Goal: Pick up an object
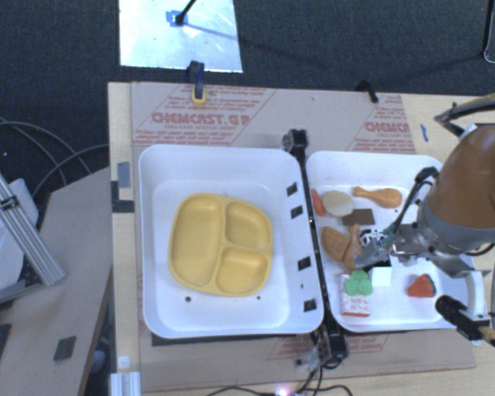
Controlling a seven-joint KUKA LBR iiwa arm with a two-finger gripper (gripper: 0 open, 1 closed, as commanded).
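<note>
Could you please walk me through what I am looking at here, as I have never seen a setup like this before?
This is a single photo from a fixed camera above a workbench, looking down at a slant. The grey and orange shape on the right is a robot arm, reaching in to pick something up. At its end is a claw, lowered over the right bin.

Two shallow white bins sit side by side. The left bin has a yellow divided tray in it. The right bin has toy food: a drumstick, a round beige piece, a brown block, a waffle cone, a green piece on a small carton and a strawberry.

The claw is down among the toys near the cone, but I cannot tell whether it has gripped anything.
</note>
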